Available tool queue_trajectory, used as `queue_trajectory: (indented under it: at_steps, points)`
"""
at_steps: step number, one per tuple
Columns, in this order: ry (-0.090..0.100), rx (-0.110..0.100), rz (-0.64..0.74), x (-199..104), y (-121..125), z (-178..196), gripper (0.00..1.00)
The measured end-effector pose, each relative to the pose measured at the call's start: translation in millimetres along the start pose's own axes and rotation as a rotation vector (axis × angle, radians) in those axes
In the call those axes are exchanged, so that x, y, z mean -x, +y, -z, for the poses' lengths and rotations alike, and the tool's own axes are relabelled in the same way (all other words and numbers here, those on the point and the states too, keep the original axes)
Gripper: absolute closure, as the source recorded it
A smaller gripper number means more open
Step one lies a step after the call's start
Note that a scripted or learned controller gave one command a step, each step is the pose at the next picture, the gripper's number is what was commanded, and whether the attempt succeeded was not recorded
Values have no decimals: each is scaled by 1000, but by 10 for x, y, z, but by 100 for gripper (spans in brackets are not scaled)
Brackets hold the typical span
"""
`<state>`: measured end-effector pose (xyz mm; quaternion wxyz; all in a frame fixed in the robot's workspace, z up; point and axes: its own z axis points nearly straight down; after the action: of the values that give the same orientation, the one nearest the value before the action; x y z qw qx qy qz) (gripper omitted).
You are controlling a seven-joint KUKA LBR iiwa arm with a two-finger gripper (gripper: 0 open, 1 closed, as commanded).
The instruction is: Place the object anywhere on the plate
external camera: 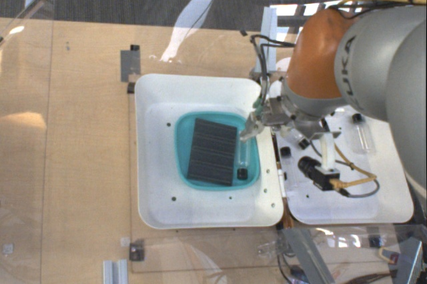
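The light over my bench (67, 143) is bright and even, cast from above, so the shadows are soft and short: a faint one inside the left bin (153, 203) rim and a darker one under my arm (373, 43) on the right bin (387, 203). White glare streaks lie on the clear sheet (190, 19) near the top, with a pale patch at the far left and a sheen on my orange band (320, 49). My arm, nearest the lens, looks slightly soft, while the bins stay sharp though rather washed out
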<state>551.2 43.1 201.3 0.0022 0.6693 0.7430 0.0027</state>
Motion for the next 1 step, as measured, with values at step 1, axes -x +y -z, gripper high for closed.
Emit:
queue_trajectory:
  at_steps: [1]
  points:
    - [-1, 2, 118, 417, 137, 76, 0]
